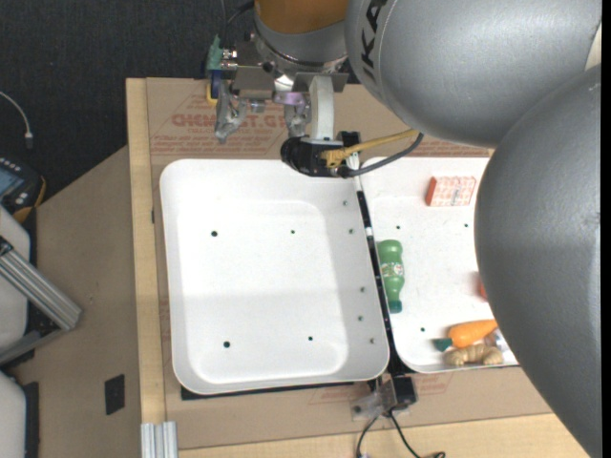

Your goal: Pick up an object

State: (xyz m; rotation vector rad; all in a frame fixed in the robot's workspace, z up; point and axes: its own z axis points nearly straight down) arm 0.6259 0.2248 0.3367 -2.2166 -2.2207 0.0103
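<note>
So the end effector (263, 117) is seen hanging over the far edge of the desk (153, 256), just past the far rim of the left bin (191, 284), and its fingers (227, 122) are spread fairly wide with nothing held between them. All the stuff is found in the right bin (420, 256): a green bottle (389, 273) is laid right along the bin's left wall, a pink-and-white box (451, 191) is sat near its far edge, and an orange carrot-like toy (473, 332) is placed at the near edge, touching a tan lumpy thing (474, 354) that can't really be identified. A good part of that bin is hidden by the big grey arm (535, 208).
</note>
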